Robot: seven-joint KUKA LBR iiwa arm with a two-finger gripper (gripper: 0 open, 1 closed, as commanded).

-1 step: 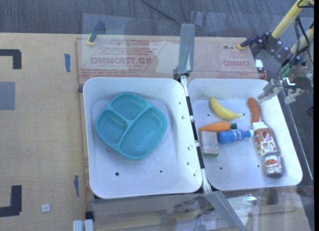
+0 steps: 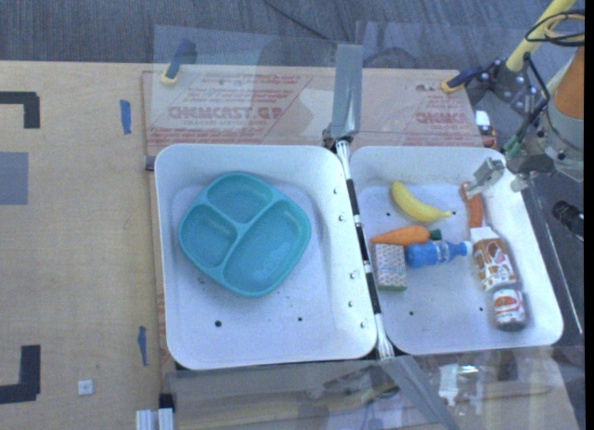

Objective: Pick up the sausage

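Observation:
The sausage [image 2: 475, 211] is a slim red-orange stick lying lengthwise near the right wall of the right bin [image 2: 445, 326]. My gripper [image 2: 484, 177] hangs at the sausage's far end, close over its tip, with the grey arm and its orange band rising to the right. Whether the gripper touches the sausage is unclear from this angle. The sausage still lies on the bin floor.
The right bin also holds a banana [image 2: 417, 203], a carrot [image 2: 401, 234], a blue bottle [image 2: 434, 254], a small green box [image 2: 390, 267] and a labelled bottle [image 2: 497, 281] just below the sausage. A teal divided plate [image 2: 243, 233] sits in the left bin [image 2: 186, 326].

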